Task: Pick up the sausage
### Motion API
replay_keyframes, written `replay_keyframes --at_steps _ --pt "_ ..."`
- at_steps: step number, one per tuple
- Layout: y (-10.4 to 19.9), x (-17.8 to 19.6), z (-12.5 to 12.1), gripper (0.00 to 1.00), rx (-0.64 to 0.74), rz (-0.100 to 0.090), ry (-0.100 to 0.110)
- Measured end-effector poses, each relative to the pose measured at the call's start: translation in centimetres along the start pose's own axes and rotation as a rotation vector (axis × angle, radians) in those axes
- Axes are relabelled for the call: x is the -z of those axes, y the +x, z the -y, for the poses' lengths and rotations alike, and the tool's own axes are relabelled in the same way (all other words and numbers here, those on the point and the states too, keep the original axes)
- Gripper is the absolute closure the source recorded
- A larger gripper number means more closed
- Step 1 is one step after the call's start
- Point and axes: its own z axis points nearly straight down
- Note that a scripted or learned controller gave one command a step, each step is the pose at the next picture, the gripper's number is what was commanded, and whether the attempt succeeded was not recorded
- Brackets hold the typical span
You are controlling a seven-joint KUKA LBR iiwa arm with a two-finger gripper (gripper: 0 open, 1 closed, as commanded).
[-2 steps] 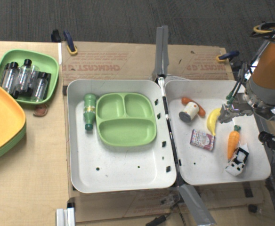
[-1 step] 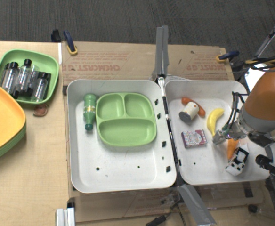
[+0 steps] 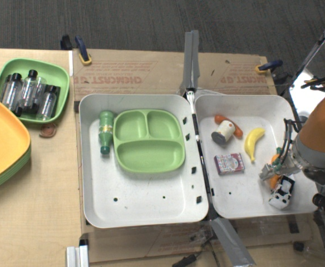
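Note:
The sausage is reddish-orange and lies at the back of the right bin. A small white can rests across its middle, so just its two ends show. My gripper is low over the right side of that bin, well to the right of and nearer than the sausage. It sits among a small orange and green item and a black and white toy. The wrist and cables crowd the gripper.
A banana and a pink box lie between the gripper and the sausage. The left bin holds a green divided plate and a green bottle. A green tray of bottles and orange plates sit on the bench at left.

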Motion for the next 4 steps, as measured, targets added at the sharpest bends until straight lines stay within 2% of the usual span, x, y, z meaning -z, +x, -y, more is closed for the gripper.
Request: replay_keyframes --at_steps 1,2,3,4 --pt "3.6 6.3 -4.0 1.0 -0.009 0.002 -0.001" --pt "-1.8 -0.1 0.2 1.0 -0.474 -0.002 0.003" --pt "-2.6 0.0 1.8 1.0 -0.17 0.0 0.0" --pt "-5.0 4.4 -5.4 1.0 -0.404 0.002 0.0"
